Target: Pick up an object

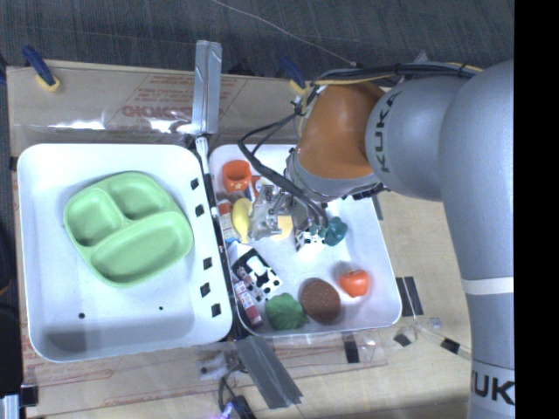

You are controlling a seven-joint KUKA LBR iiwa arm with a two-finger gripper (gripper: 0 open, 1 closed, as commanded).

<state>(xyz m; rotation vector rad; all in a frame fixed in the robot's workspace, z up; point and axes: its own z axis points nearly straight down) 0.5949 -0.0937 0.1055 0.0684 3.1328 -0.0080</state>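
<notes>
Here, operator, your arm [454, 129] reached in from the right and bent down over the right bin [384, 278], with its orange band [336, 129] above the wrist. The gripper [278, 212] sat low among the objects near the bin's left wall, and you could not tell whether it was spread or closed, nor whether it gripped anything. Just beside it lay a yellow banana-like toy [240, 221] and a pale yellow piece [284, 226], with an orange cup [236, 176] behind them. To its right you had a teal toy [335, 230]. Toward the front of the bin lay a black-and-white patterned object [258, 276], a green toy [284, 311], a brown rounded toy [320, 298] and a red tomato-like toy [354, 282]. The left bin [52, 321] held a green divided plate [128, 225]. Both bins rested on the table [419, 234].
</notes>
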